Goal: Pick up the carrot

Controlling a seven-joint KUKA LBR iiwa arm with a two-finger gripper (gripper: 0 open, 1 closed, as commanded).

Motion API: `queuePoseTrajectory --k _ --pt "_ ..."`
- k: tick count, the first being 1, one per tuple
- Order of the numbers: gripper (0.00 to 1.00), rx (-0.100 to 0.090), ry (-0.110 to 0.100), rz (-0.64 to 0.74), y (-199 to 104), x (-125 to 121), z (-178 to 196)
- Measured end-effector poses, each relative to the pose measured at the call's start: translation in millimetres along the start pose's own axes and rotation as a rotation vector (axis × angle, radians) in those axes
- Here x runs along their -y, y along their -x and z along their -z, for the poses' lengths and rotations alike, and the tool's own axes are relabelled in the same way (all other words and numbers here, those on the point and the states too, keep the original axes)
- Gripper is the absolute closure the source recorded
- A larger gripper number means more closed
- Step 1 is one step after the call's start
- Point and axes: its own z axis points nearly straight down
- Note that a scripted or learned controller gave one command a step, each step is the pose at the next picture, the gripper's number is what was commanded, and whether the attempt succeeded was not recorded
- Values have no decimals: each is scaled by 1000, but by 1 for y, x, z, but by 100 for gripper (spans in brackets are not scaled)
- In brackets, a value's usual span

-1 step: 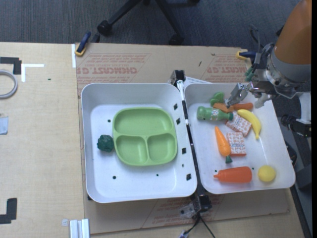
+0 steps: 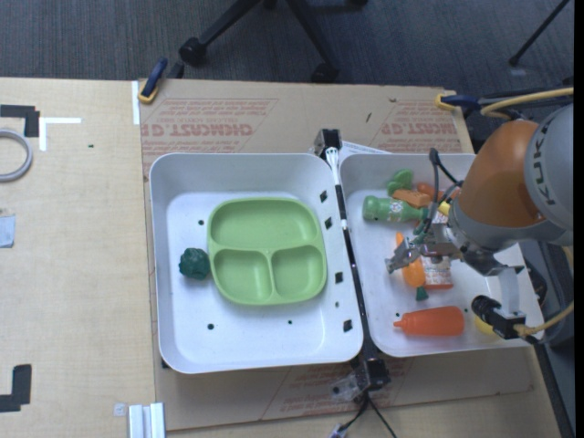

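Pincer (image 2: 408, 255) low in right bin (image 2: 383, 322), fingers set narrowly around small carrot (image 2: 414, 273), mid-right of frame. Nearer: orange bottle (image 2: 430, 321) at lower right. Left bin holds green divided plate (image 2: 267, 250), dark broccoli (image 2: 193, 263). Farther: green bottle (image 2: 391, 210).

**Two bins, side by side on the bench**

The left bin (image 2: 173, 245) holds a divided plate (image 2: 267, 249) near its middle, with a broccoli (image 2: 192, 264) just beside the plate's left edge. In the right bin (image 2: 383, 331), a bottle (image 2: 391, 210) lies toward the back, with small toys (image 2: 411, 190) behind it. The gripper (image 2: 418, 258) hangs over the bin's middle, above a small carrot (image 2: 414, 274). A larger carrot (image 2: 431, 322) lies near the front wall. The arm (image 2: 497, 190) comes in from the right.
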Motion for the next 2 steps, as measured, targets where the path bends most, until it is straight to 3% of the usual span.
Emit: queuePoseTrajectory --k 1,2 --pt "100 4 5 -4 2 -2 10" --pt "100 -1 -9 116 -41 -50 95"
